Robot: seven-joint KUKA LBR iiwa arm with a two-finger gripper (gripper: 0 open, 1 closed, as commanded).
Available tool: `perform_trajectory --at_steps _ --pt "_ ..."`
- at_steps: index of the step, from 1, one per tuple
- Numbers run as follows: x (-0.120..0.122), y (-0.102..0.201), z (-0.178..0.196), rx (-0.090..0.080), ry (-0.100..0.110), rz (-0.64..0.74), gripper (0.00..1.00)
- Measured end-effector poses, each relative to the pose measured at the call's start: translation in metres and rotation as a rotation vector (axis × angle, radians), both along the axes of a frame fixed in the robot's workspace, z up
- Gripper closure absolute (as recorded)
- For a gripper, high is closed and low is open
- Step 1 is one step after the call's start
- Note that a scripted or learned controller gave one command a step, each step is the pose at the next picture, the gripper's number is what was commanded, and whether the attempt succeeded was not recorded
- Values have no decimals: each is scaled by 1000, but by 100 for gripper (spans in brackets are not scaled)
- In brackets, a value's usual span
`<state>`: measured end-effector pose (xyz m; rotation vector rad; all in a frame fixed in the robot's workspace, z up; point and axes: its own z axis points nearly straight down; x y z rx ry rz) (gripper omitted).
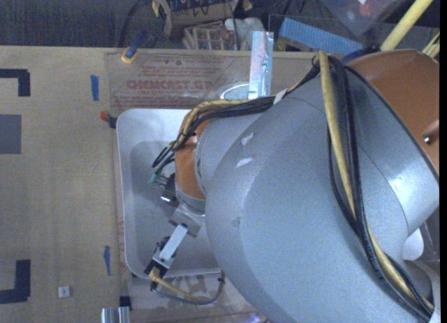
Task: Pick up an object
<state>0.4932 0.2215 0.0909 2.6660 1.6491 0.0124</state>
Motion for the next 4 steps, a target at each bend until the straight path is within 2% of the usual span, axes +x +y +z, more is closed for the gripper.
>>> perform_trajectory --at_steps 1,2,3,4 --pt "26 -28 0 9 2 145 100" --pt "79 4 78 0 11 286 100" --pt "105 -60 32 7 -21 84 100" --pt "112 -62 24 18 -33 -74 100"
